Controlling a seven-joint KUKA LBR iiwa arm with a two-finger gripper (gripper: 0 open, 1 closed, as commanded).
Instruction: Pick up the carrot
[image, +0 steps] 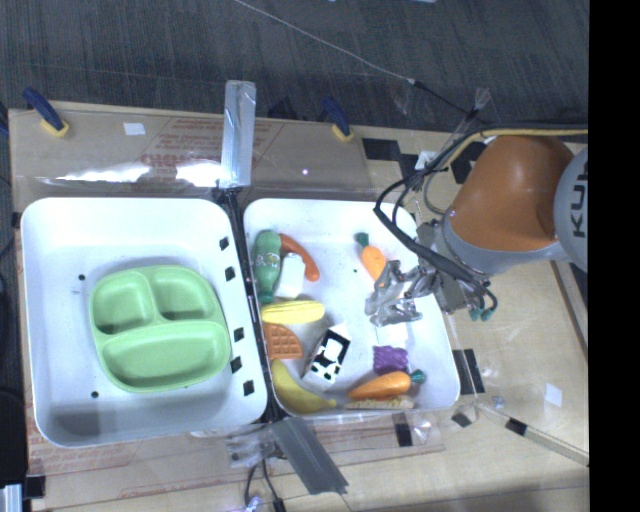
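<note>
Two carrots in the right bin (440, 350): small carrot (371, 259) far, just left of the gripper (392, 300); larger carrot (381, 386) at the near wall beside the purple piece (390, 357). Can't tell the claw's state. Go for the small one: centre over it, come straight down. Also one banana (298, 394), one green tray (158, 326) in the left bin (40, 300).

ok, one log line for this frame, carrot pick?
stage: approach | gripper: above right bin, nothing held | nearest carrot: beside gripper, untouched | second carrot: near front wall
</note>
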